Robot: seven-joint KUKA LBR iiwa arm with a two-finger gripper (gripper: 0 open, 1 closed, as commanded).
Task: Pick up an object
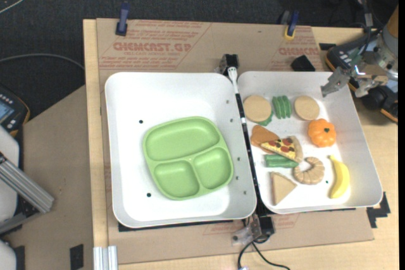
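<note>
Grey tool (333, 84) at rt bin (364, 155) edge — blurry, arm cropped

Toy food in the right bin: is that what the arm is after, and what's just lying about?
For the job:
orange toy pumpkin
yellow toy banana
toy pizza slice
metal two-finger gripper

Lying about:
green divided plastic plate
two blue clamps

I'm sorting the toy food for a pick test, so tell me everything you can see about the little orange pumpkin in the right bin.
The pumpkin is a small, round toy, bright orange with faint ribs and a short dark stem on top, and looks like glossy plastic. It sits upright on the floor of the right bin, toward its right side. The round tan cookie lies just up-left of it, the banana below, the pizza slice to its left. It appears to touch none of them. The gripper hovers above the bin's upper right corner, clear of it.
</note>
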